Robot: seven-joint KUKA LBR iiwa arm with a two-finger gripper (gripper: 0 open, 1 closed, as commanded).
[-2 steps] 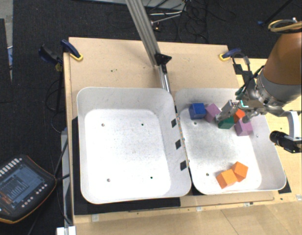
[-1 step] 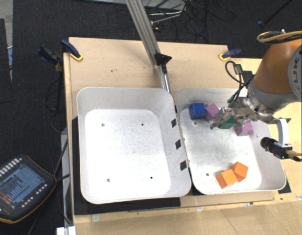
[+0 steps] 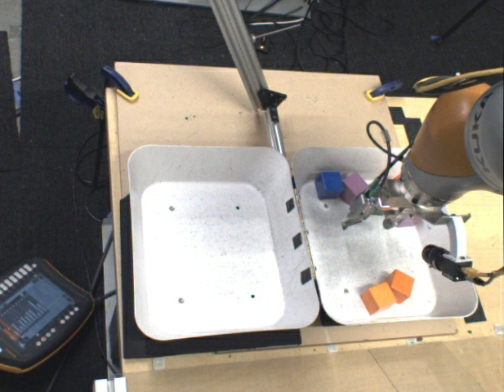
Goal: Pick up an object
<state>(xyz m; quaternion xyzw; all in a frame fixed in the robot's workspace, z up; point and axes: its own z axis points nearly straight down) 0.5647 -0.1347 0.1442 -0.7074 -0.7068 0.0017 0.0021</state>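
- Objects for picking lie in the right bin (image 3: 333,296): a blue cube (image 3: 327,184), a purple block (image 3: 354,186) touching its 3 o'clock side, and two orange blocks.
- The blue cube and purple block sit near the bin's 12 o'clock end, toward its 11 o'clock corner.
- One orange block (image 3: 378,297) lies toward the bin's 6 o'clock edge; the other orange block (image 3: 402,284) touches it on the 2 o'clock side.
- The gripper (image 3: 359,213) hangs over the bin's upper middle, at about 5 o'clock from the purple block and just beside it.
- Whether its fingers are spread or closed cannot be told from this slanted view; no block is seen between them.
- A small pale purple patch (image 3: 408,220) shows under the wrist at 3 o'clock from the gripper; what it is cannot be told.
- The arm (image 3: 456,149) comes in from 3 o'clock, its orange band above the grey wrist.
- The left bin (image 3: 145,243) lies at 9 o'clock from the right bin, their rims touching.
- A teach pendant (image 3: 31,313) rests on the dark floor at 8 o'clock from the bench.
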